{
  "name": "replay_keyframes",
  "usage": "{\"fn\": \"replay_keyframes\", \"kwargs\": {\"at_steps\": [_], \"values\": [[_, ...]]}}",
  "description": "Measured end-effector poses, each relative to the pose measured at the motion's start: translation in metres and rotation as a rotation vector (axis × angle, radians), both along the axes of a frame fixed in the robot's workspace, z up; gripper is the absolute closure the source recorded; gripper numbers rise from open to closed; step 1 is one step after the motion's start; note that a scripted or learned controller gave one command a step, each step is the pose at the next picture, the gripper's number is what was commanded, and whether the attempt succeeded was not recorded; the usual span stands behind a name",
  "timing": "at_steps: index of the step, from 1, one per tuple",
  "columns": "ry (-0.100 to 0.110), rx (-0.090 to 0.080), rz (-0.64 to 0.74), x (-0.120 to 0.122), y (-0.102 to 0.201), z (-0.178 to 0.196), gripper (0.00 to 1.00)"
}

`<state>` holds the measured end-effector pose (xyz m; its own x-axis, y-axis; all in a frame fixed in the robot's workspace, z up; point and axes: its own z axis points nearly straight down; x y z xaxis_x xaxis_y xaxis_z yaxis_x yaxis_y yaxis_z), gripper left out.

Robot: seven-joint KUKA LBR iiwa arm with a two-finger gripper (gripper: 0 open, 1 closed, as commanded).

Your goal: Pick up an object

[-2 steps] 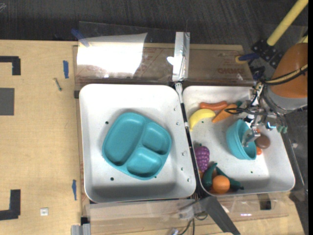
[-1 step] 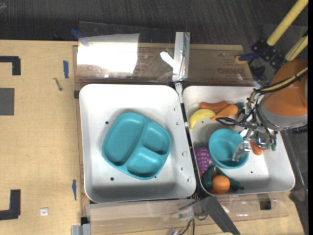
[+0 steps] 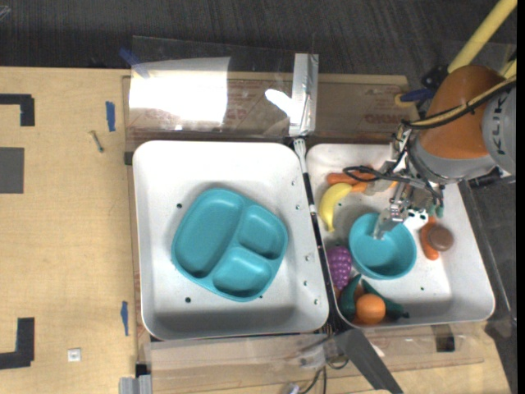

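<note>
1. Two white bins are seen side by side; the left bin (image 3: 156,179) bears a teal divided plate (image 3: 230,241).
2. In the right bin (image 3: 467,286), a teal bowl (image 3: 382,253) is placed near the centre.
3. Around the bowl are arranged a banana (image 3: 332,202) at ten o'clock, purple grapes (image 3: 340,261) at nine, an orange (image 3: 371,309) at six and a brown piece (image 3: 441,238) at three.
4. The gripper (image 3: 384,224) is poised at the bowl's twelve o'clock rim; its state cannot be told.

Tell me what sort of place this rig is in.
Likely a robotics lab bench for grasping trials: two white bins on a wooden table, toy food such as a banana around a teal bowl, and a divided teal plate.
</note>
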<state>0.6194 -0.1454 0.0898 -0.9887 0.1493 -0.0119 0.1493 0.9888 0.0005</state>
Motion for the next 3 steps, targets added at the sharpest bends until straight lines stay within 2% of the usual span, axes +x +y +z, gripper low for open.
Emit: {"fn": "replay_keyframes", "kwargs": {"at_steps": [1, 2, 3], "values": [[0.038, -0.008, -0.233, 0.03, 0.027, 0.001, 0.0], [0.0, -0.007, -0.229, 0.039, 0.029, 0.018, 1.0], [-0.008, 0.001, -0.248, 0.039, -0.003, 0.169, 1.0]]}}
